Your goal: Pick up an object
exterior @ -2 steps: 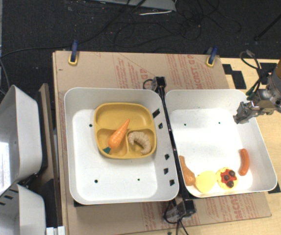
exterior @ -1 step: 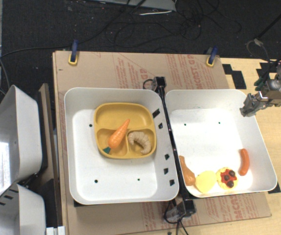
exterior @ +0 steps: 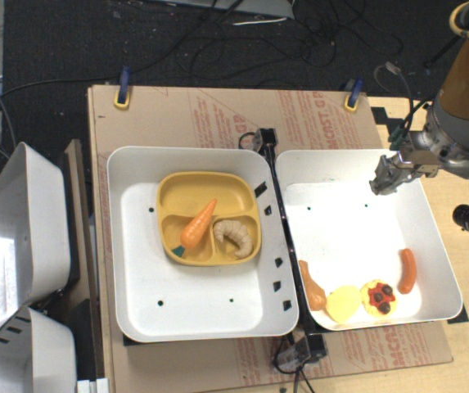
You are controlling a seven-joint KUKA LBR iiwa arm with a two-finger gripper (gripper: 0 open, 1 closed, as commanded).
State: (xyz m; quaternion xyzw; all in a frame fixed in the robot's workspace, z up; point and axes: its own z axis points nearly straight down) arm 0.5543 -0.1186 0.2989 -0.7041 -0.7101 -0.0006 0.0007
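Holding two bins (exterior: 136, 219), one plate (exterior: 209, 218), one sausage (exterior: 407, 270)

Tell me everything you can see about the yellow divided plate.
The yellow divided plate is a rounded-square dish, plastic by its look, with three compartments. It lies flat in the left white bin, toward the back. A toy carrot lies slanted across a divider, and a pale shrimp-like piece sits in the lower right compartment.

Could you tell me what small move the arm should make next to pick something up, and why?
Probably shift the gripper toward the near corner and lower it over the orange sausage-shaped toy. It hangs at the far edge of the right white bin, apart from all the toys.
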